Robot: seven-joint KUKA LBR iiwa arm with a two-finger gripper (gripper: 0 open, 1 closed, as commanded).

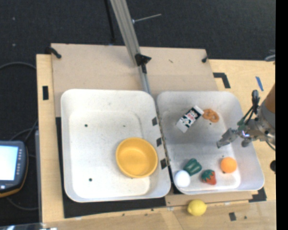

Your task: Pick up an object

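The right bin (230, 102) holds several small objects. A white and black carton (189, 118) lies near its middle, with a brown pretzel-like piece (210, 115) just to its right. Along the front edge are a white ball (182, 178), a green piece (193, 166), a red strawberry (209, 177) and an orange ball (228, 165). My gripper (235, 139) hangs over the right side of this bin, just behind the orange ball. Its fingers are open, with nothing between them.
A yellow bowl (137, 157) sits in the left bin (86, 109). A yellow lemon (197, 207) lies on the bench in front of the right bin. A metal pole (129, 32) slants in from the back, and a screen device (7, 166) sits at the far left.
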